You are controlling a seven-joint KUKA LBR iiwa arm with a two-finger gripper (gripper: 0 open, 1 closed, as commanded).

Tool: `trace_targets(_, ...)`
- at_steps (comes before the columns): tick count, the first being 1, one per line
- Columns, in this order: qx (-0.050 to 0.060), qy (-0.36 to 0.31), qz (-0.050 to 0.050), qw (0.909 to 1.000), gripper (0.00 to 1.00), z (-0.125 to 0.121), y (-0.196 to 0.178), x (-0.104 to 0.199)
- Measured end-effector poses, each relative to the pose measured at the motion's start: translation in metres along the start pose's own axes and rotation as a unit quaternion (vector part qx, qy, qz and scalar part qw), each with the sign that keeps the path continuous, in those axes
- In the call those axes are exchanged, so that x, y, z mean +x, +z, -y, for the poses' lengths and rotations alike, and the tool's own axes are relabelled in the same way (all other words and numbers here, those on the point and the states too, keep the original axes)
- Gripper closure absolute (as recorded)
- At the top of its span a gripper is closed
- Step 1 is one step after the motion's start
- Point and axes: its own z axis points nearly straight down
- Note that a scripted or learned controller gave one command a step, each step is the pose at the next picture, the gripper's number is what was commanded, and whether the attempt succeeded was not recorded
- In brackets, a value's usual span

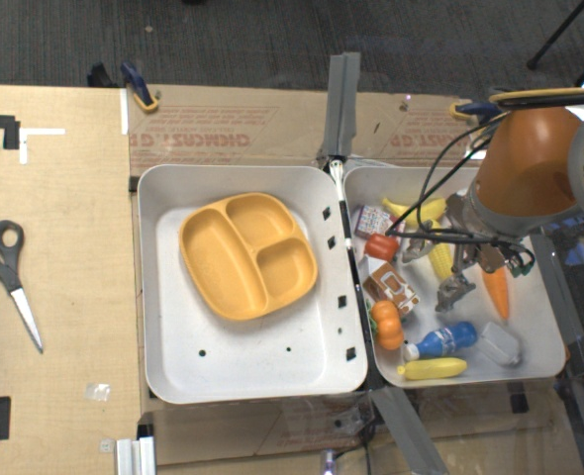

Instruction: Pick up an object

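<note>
Your gripper (457, 292) hangs low in the right bin (541, 359), fingers near together, nothing between them. Nearest targets: the blue bottle (442, 341) just at 6 o'clock from the tips, its long axis running 8-to-2; the carrot (497, 292) just at 3 o'clock, axis 12-to-6. The bottle looks the shorter drop. The yellow plate (247, 254) sits alone in the left bin (243, 369).

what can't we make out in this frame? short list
- Hand, camera view: too small and dark against the clutter to tell its finger state or whether it holds anything.
- Right bin: its upper right part is covered by the arm's orange band.
- Small packets by the divider: print too small to read.
- Scissors: handles cut off by the left edge.
</note>
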Motion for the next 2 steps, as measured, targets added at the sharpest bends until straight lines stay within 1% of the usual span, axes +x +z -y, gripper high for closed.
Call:
trace_targets(1,0.001,0.041,0.002,0.9991,0.0,0.047,-0.001,-0.012)
trace_targets(2,0.002,0.042,0.005,0.9991,1.0,0.048,-0.012,-0.014)
